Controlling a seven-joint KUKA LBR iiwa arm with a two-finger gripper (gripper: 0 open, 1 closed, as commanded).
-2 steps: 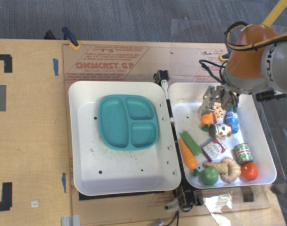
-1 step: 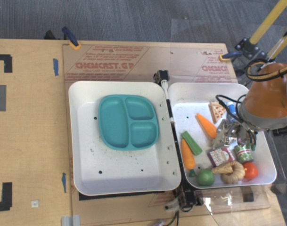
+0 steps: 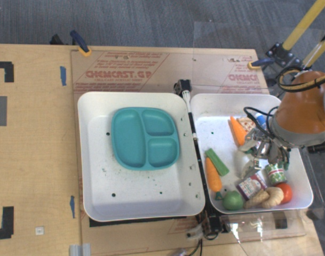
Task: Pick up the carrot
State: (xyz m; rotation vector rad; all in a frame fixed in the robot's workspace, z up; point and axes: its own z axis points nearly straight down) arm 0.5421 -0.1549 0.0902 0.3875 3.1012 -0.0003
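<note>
Two white bins sit side by side on your tabletop (image 3: 34, 143). Your left bin (image 3: 93, 196) holds a teal divided plate (image 3: 146, 138). In your right bin (image 3: 215, 116), the carrot (image 3: 214, 177) lies along the left wall, touching a green piece (image 3: 217, 162). Further right, the gripper (image 3: 261, 152) hangs among clutter; you cannot tell its fingers' state, since the orange-banded wrist (image 3: 303, 111) and cables blur them.

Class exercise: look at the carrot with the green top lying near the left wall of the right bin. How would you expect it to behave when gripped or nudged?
The carrot looks like a smooth, solid toy, so probably stiff and light. Its tapered, rounded body may roll or slip sideways if pinched off-centre. It lies close to the right bin's wall, which may crowd the gripper.
</note>
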